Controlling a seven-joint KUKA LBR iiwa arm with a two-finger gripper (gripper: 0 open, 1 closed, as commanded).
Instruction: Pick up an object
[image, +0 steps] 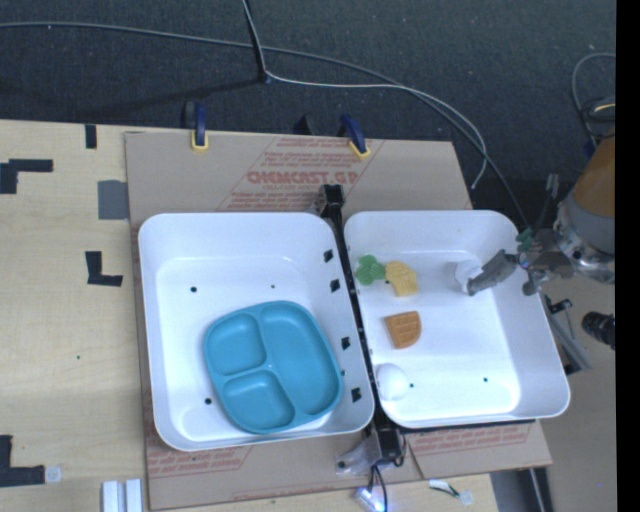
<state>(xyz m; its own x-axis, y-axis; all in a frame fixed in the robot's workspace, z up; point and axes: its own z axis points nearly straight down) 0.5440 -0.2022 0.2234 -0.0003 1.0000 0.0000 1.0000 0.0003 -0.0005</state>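
- Nearest the lens, left bin (160, 300): blue divided plate (272, 367), three compartments, lying flat toward the front.
- Right bin (540, 395): small green piece (370, 268) and yellow piece (402, 278) just beside each other near the divider; orange-brown piece (404, 329) in front of them; white rounded object (391, 381) at the front-left corner.
- Gripper (481, 280) low over the right bin's far right; grasping nothing visible, finger state impossible to tell.

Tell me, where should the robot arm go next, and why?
Probably slide left and down toward the orange piece. The gripper hangs over the right bin with nothing held, and that piece lies apart from the others, so it looks easiest.
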